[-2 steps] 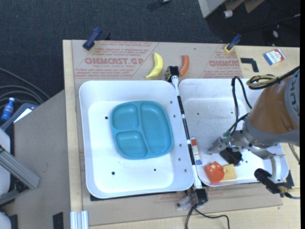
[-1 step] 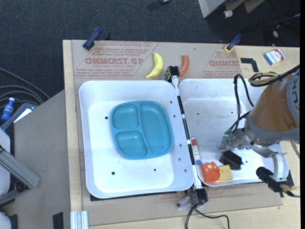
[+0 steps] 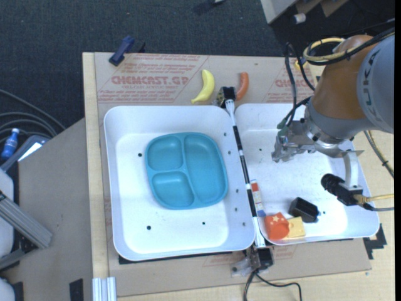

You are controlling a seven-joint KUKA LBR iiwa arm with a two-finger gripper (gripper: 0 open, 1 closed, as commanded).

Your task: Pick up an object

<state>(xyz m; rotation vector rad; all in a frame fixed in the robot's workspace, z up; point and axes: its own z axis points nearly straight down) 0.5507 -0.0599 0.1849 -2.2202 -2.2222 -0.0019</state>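
My gripper (image 3: 283,149) hangs over the upper left part of the right bin (image 3: 263,121), above bare white floor. Nothing shows between it and the bin floor. An orange block (image 3: 276,226) and a yellow piece (image 3: 296,230) lie together in the bin's front left corner. Just right of them, a small black block (image 3: 305,209) sits on the bin floor. All three lie well in front of the gripper. The left bin (image 3: 125,168) holds a blue divided plate (image 3: 186,169).
A yellow banana (image 3: 203,86) and an orange chili-shaped toy (image 3: 242,85) lie on the board behind the bins. A blue object (image 3: 122,50) rests at the board's back left corner. A thin black and white rod (image 3: 238,144) runs along the seam between the bins.
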